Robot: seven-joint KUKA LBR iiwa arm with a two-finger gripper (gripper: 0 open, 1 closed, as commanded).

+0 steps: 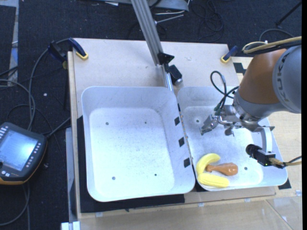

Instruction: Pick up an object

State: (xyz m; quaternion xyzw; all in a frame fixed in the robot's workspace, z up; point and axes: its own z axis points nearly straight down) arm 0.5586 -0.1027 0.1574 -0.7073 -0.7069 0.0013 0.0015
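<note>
A: Gripper point(209, 126) sits over the right bin point(192, 99), about mid-bin toward the wall it shares with the left bin point(96, 99). Nothing between the fingers. Whether they're wide or narrow I cannot tell (too small, too dark against the wrist hardware).

B: Targets?

A: Three things bunched at the right bin's near edge, toward the corner by the shared wall. A curved banana point(207, 160), a drumstick-looking toy point(224, 168) just beside it, touching I think, and a second yellow piece point(213, 180) right under both, close to the rim.

B: So the gripper's not on them.

A: No, well apart, they lie nearer the camera-side edge than it does. My read: approach step, grasp not yet begun.

B: How to do it well?

A: Pick one piece, not the pile. The drumstick's thin end sticks out toward the bin's open middle, probably the cleanest grab. Come straight down, fingers across the narrow axis, not along it. Yellow piece by the rim looks risky (a finger could catch the bin lip). Curved banana may roll or squirt out if pinched off-centre.

B: Left bin?

A: Just speckled floor, not relevant to this pick.
</note>
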